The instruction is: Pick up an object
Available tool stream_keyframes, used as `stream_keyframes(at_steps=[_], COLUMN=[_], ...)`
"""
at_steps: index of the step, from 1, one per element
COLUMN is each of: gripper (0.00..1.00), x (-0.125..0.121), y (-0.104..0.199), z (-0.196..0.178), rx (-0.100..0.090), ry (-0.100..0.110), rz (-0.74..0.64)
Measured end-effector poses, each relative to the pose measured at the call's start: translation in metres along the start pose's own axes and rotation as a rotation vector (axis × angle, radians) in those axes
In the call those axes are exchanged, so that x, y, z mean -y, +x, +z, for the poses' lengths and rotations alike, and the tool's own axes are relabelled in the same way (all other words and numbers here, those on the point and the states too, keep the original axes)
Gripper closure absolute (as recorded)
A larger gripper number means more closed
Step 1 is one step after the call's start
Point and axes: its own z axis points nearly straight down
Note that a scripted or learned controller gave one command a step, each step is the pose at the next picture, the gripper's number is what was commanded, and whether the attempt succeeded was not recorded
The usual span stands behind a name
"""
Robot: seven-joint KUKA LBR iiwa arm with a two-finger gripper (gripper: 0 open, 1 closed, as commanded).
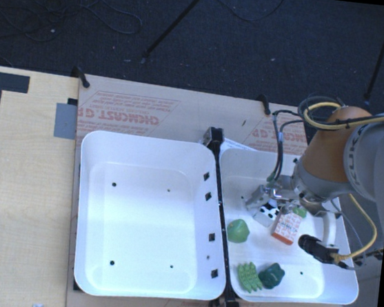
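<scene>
I see the left bin (99, 173) bare. In the right bin (327, 294), a light green ball (238, 230) lies near the divider, with a ridged green piece (249, 276) and a dark green lump (272, 275) touching at the front edge. These look light and soft; I'd pinch the ball across its middle. The gripper (269, 204) hangs mid-bin beside an orange-labelled packet (286, 227); I cannot tell its opening.
</scene>
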Motion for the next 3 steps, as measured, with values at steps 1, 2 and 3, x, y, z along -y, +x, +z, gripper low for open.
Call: stream_keyframes(at_steps=[1,2,3], gripper=[1.00,1.00,1.00], x=[0.002,-0.035,-0.048], y=[-0.001,0.059,0.137], z=[-0.007,-0.091,-0.084], rx=[-0.001,-0.002,0.003], ry=[0.008,-0.002,0.017], rz=[0.003,-0.005,-0.002])
